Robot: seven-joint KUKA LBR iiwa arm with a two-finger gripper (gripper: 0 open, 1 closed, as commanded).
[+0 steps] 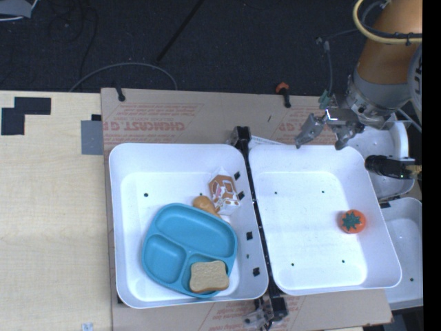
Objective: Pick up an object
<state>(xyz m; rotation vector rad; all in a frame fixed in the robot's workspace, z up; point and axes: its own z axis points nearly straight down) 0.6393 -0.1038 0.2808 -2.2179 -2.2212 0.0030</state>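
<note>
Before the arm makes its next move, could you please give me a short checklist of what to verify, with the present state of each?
1. Tool open, nothing between its fingers: ok.
2. Tool above a target: not ok; it sits over the right bin's back rim.
3. Orange toy lies apart in right bin: ok.
4. Bread slice rests on blue tray, left bin: ok.
5. Wrapped snack free of the tray: cannot tell.

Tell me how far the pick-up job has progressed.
Nothing looks picked up yet. The end effector hangs open above the right bin's far edge, holding nothing. The tomato lies in that bin; the toast sits on the tray. Descent, grasp and lift remain.
</note>
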